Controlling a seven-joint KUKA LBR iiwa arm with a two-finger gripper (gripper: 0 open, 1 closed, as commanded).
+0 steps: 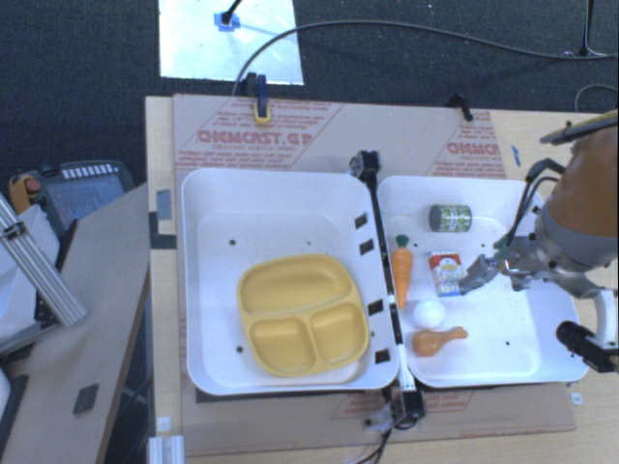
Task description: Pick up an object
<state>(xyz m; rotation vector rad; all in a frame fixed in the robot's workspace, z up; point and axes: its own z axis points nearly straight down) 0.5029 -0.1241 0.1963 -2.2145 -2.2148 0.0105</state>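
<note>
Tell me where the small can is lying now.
The small can lies on its side in the right bin, near its far wall, just beyond the red and white carton and right of the carrot.

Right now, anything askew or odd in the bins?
Nothing spilled or broken. The green can lies on its side in the right bin; the carrot sits hard against the divider. The yellow tray sits skewed in the left bin.

bins 2 [208, 259] [503, 356] | tray 1 [302, 312] | can 1 [450, 218] | carrot 1 [401, 269] | carton 1 [445, 273] | egg 1 [428, 313] | drumstick 1 [437, 339]
</note>
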